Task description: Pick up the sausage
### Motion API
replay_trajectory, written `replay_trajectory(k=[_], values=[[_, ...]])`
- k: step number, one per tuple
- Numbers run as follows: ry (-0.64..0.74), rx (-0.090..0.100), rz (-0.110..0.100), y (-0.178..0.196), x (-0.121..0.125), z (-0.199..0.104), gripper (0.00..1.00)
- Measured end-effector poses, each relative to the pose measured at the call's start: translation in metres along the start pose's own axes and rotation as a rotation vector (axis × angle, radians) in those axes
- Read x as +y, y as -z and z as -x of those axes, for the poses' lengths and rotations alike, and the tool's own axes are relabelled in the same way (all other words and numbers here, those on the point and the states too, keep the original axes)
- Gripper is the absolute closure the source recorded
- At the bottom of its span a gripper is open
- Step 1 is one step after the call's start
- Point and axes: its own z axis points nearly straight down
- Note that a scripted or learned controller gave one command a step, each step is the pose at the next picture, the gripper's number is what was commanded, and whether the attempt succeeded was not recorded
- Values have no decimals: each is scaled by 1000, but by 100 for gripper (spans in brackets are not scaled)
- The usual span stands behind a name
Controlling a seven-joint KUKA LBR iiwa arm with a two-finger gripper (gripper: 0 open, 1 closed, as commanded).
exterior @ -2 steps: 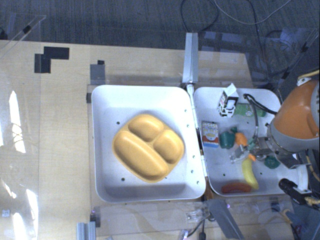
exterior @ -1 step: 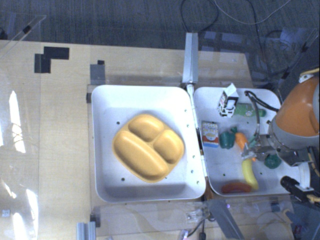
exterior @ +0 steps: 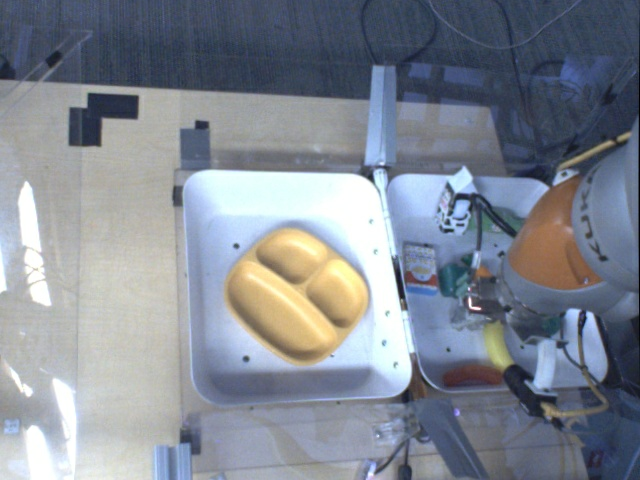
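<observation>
Red-brown sausage lies nearest, at front edge of right white bin, long axis left-right along that wall, yellow banana-like piece just behind. Gripper hovers behind these; open or closed, cannot tell. Approach step likely, next move: shift forward, descend over sausage; yellow segmented tray in left bin.

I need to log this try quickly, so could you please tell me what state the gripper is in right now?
Gripper: cannot be told; it sits low in the right bin, above the sausage.
</observation>
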Motion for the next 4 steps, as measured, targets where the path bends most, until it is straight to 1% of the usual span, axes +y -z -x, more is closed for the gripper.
replay_trajectory(k=[1,2,3,4], values=[[-407,0,-10,6,-1,20,100],[-808,-3,0,0,13,3,100],[-974,-4,-9,122,74,77,100],[-1072,-3,-5,274,162,91,100]])
